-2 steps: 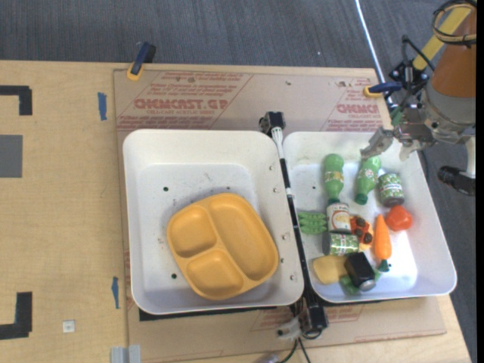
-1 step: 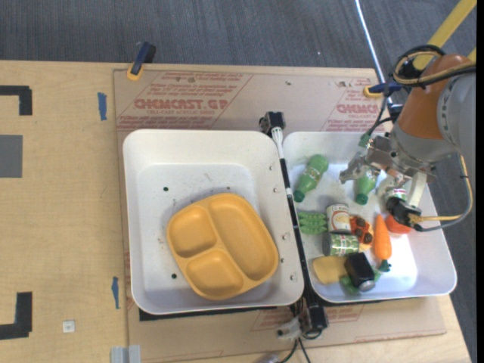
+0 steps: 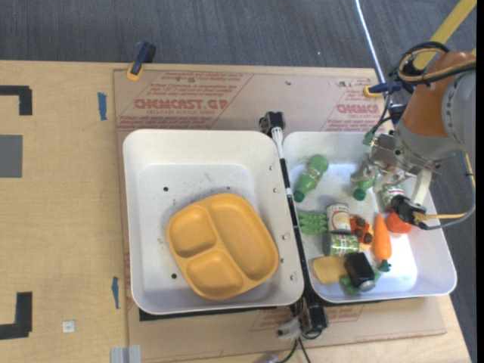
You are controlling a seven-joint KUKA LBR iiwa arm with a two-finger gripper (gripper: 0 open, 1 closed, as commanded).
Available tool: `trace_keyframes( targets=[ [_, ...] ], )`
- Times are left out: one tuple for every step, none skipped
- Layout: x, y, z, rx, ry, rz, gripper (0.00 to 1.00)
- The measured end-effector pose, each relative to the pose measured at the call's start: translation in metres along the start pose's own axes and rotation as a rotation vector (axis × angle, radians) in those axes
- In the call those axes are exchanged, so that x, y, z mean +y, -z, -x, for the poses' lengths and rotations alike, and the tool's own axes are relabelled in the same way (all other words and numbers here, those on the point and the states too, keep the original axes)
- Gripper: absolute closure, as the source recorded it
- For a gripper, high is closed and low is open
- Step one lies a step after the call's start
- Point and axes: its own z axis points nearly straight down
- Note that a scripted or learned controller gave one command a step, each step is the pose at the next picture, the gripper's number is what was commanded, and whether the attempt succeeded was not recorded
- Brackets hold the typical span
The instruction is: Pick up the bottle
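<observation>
A green bottle [image 3: 310, 175] lies tilted on the floor of the right bin [image 3: 435, 274], near that bin's upper left corner, with its cap end pointing down-left. My gripper [image 3: 376, 174] hangs over the upper middle of the same bin, to the right of the bottle and apart from it. A small green piece [image 3: 361, 188] shows just below the gripper's left side; whether it touches the gripper is unclear. The grey arm with its orange band [image 3: 423, 112] comes in from the upper right.
The right bin also holds two small cans [image 3: 342, 220], an orange carrot [image 3: 382, 237], a red item [image 3: 399, 222], a yellow piece [image 3: 327, 269], a black object [image 3: 361, 268] and a green leafy item [image 3: 310, 221]. In the left bin [image 3: 151, 172] lies a yellow divided plate [image 3: 221, 244].
</observation>
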Motion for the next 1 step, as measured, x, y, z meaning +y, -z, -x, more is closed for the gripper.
trace_keyframes(
  targets=[
    [-0.0286,0.1212,-0.0289,-0.002,-0.133,0.002,1.00]
  ],
)
